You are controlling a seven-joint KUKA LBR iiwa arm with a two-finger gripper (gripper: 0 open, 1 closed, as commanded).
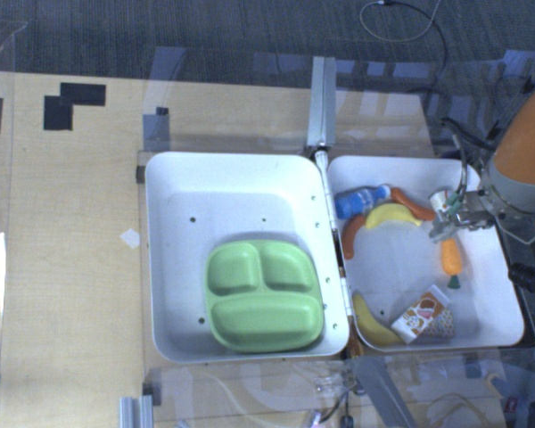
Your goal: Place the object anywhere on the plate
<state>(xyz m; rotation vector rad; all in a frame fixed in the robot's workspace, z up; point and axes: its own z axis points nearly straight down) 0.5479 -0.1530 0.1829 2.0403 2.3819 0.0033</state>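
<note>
Camera view | carrot (451, 257) just below tool (452, 210) | tool state: cannot tell | plate (264, 295) well apart

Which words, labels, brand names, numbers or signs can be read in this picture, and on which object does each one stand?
No text can be read here.
Small carton in the right bin: red and white printed pattern, too small and blurred to read.
Blue bottle in the same bin: any label is too blurred to read.
Green plate in the left bin: plain, no marking.
Black blocks on the bench: shapes, not letters.
</note>
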